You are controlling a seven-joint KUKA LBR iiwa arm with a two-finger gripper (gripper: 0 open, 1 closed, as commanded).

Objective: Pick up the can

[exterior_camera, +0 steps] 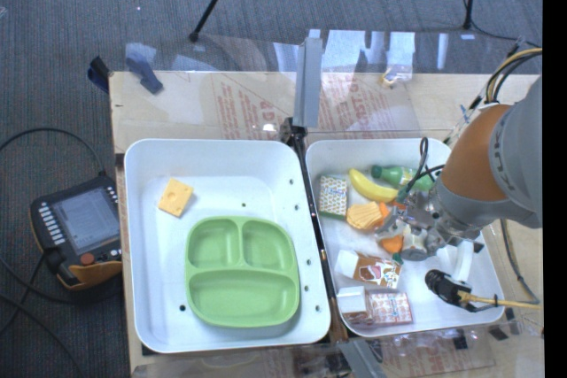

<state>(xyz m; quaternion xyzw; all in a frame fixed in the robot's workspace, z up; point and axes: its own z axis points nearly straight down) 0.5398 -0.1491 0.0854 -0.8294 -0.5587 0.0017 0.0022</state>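
The gripper [413, 235] was located low over the middle of the right bin [434, 314], at the end of the grey arm [474, 164] with its orange band. The width of its opening could not be told from the slanted view. The can [410, 254] was located in the right bin, at the near side of the gripper. It was seen as a small, dull grey rounded form, largely hidden by the gripper body. Whether it was touched or enclosed could not be determined.

The following items were noted around the gripper:

- A smooth, curved yellow banana [372, 187] was laid at the far side, with a green plastic bottle [396, 173] on its side just beyond it.
- A flat patterned packet [333, 195] was placed beside the bin's left wall.
- A tan wedge [365, 215] was laid just left of the gripper, with a small orange piece [392, 243] near it.
- A white block [346, 261], a small printed carton [378, 272] and a flat printed box [388, 307] were grouped closely toward the near wall.

In the left bin [146, 235], a glossy green plate [241, 272] was set near the middle. It was a rounded rectangle divided into three compartments. A yellow cheese wedge [175, 196] with holes was laid apart from it, toward the far left corner.

Both bins were of smooth white plastic with rounded corners, carried side by side on a counter [213, 106] of pale board.
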